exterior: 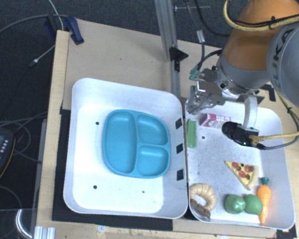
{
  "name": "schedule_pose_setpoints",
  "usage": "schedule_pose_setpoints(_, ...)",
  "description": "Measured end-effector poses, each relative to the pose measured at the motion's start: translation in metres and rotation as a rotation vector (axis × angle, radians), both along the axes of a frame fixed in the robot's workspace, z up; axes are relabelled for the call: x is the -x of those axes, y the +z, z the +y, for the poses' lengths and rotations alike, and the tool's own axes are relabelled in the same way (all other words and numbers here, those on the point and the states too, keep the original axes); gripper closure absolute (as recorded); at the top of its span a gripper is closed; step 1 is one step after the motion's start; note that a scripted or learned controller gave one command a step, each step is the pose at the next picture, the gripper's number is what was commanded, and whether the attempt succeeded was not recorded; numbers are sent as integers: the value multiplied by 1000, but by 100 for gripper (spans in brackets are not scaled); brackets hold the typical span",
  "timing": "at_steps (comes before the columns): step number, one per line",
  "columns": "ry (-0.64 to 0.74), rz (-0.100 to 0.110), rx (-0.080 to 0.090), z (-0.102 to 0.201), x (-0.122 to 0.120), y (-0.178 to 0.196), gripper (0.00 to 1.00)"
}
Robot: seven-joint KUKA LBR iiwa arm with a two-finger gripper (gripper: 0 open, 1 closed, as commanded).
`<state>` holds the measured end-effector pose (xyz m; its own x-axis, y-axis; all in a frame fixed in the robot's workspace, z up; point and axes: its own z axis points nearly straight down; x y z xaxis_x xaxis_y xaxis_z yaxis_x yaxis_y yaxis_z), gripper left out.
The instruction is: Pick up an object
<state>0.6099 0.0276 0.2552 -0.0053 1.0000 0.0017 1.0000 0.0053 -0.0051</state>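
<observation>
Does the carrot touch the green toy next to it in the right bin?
Touching. The camera view shows the carrot lying right against the green toy, with no white floor of the bin between them.

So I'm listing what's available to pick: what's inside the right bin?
The right bin holds a pizza slice, carrot, two green fruits, pastry, green stick and pink box, which the gripper partly covers.

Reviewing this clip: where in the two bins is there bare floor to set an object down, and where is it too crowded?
Free: left bin floor around the blue tray, widest along its near edge; right bin middle, between green stick and pizza slice. Crowded: right bin's near edge, with pastry, green vegetables and carrot; far corner under the gripper, by the pink box.
</observation>
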Motion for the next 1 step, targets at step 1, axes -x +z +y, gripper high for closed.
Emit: schedule_pose_setpoints(1,1,-7,0,52,-9,3,100)
